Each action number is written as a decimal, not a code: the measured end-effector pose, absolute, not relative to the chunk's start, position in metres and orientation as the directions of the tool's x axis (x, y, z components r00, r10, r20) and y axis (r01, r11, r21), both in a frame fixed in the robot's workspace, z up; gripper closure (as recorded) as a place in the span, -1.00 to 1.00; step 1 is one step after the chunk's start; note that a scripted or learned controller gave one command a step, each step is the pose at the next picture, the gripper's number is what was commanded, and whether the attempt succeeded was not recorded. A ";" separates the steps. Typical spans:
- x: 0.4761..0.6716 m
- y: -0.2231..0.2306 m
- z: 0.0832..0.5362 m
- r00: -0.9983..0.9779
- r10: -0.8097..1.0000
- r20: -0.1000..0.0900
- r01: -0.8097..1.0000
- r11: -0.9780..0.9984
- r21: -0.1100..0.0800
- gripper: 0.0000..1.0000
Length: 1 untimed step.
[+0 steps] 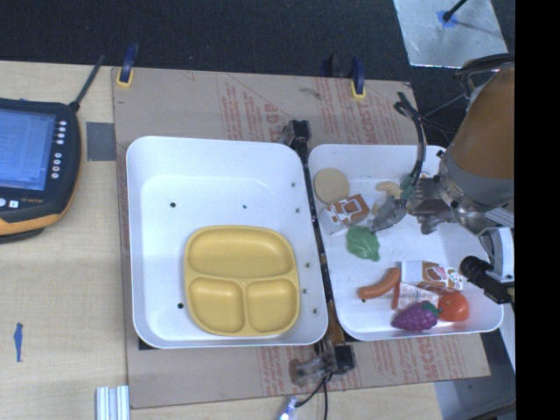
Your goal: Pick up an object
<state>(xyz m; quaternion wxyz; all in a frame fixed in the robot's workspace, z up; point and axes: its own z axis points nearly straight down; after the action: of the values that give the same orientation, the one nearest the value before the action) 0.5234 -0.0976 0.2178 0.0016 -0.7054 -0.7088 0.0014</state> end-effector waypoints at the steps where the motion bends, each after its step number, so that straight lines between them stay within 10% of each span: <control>1: 0.566 -0.099 0.112 -0.006 1.000 0.000 1.000 0.006 -0.007 -1.00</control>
<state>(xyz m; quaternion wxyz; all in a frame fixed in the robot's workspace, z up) 0.5658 -0.0988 0.1122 0.0024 -0.7050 -0.7092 0.0027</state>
